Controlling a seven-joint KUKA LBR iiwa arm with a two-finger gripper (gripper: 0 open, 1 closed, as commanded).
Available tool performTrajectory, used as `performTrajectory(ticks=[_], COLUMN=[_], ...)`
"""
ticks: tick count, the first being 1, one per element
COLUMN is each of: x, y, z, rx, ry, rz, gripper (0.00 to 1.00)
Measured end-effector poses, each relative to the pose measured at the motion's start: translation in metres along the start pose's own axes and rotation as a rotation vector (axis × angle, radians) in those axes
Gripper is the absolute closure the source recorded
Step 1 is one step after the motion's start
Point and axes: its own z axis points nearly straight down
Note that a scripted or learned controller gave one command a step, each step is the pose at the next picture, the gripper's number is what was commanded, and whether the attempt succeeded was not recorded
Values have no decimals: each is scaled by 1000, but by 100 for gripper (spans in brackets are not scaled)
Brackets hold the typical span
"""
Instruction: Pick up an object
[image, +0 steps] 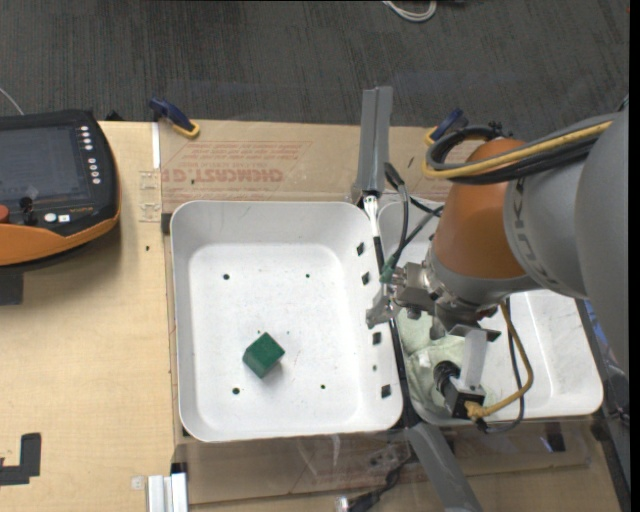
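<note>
Nearest edge of bench (80, 380): a short piece of aluminium rail (165, 491), cut off by the lower frame, so its length was not readable.

Bins, count 2, side by side. Left bin (190, 300) was fully in view. Right bin (560, 345) was largely covered by the arm, with only its far-right floor and part of its near rim visible.

Objects, count 1 certain. One green cube (264, 355) lay on the floor of the left bin, in the near-left part, clear of all walls and sitting slightly skewed to them. Four small dark dots marked that bin's floor around it.

Possible second object: a pale, crumpled-looking mass (424, 358) in the right bin's left end, directly under the wrist. Mostly hidden; what it was could not be made out.

Arm (560, 220), count 1, reached in from the right, its orange band over the gap between the bins. The gripper (437, 330) hung low over the right bin's left end, just beside the wall shared with the left bin and well apart from the cube. It was masked by the wrist, so I cannot tell whether it was open or closed, or whether it had anything in it.

Elsewhere: one teach pendant (50, 185), cut off at the left edge; two clamps (172, 117) (447, 127) on the far bench edge; one cardboard sheet (240, 165) with reversed red lettering, partly under the bins.
</note>
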Motion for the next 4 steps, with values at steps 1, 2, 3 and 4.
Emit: performTrajectory(ticks=[1, 2, 3, 4], x=[57, -62, -63, -27], y=[24, 70, 71, 51], z=[-118, -2, -10, -22], rx=[-5, -1, 0, -3], ry=[0, -1, -2, 0], rz=[-84, -250, -250, 29], gripper=[0, 0, 100, 100])
